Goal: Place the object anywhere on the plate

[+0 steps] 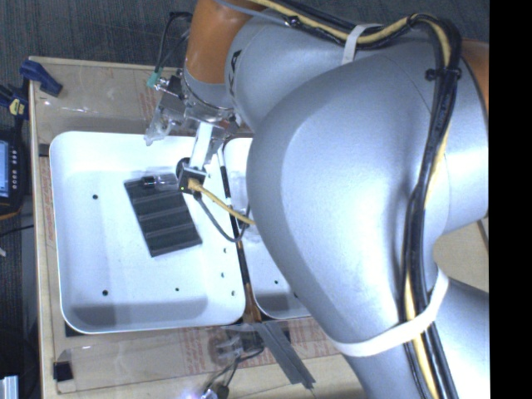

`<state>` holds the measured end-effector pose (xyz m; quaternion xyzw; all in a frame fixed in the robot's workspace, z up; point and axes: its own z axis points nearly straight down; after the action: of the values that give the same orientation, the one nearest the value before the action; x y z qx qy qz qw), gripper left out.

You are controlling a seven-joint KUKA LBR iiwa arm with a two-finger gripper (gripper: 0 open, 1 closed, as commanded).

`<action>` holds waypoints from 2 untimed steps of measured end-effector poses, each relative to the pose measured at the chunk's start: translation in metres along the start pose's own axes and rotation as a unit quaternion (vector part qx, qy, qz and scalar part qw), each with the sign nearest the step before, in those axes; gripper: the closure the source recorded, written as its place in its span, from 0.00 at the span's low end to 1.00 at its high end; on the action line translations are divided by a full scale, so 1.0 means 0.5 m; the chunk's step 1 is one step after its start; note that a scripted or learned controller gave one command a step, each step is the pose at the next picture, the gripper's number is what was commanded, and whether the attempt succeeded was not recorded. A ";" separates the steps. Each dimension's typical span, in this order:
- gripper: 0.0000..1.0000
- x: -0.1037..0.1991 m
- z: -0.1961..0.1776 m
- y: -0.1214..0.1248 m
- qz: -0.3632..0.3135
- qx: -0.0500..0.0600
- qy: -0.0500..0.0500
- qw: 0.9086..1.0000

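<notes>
The dark grey ribbed rectangular slab (164, 216) lies flat on the floor of the left shallow white bin (100, 302), in its upper middle part. It is below and slightly right of the pincer (158, 127) in the camera view and clear of it. The pincer hangs at the far rim of that bin with nothing seen in its grip; whether it is open or closed cannot be told. The slab is turned at a slant to the bin walls. Parallel ridges run across its short width, and its far end looks darker and glossier. The bulky grey arm (349, 165) covers most of the right white bin (270, 306) on the wooden tabletop (91, 81).
</notes>
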<state>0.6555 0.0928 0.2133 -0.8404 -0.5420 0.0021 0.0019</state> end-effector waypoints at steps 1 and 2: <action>0.00 0.000 0.000 0.000 0.000 0.000 0.000 1.000; 0.00 0.086 -0.020 -0.039 -0.039 -0.001 -0.001 0.999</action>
<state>0.6553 0.1399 0.2232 -0.8186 -0.5743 0.0022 0.0013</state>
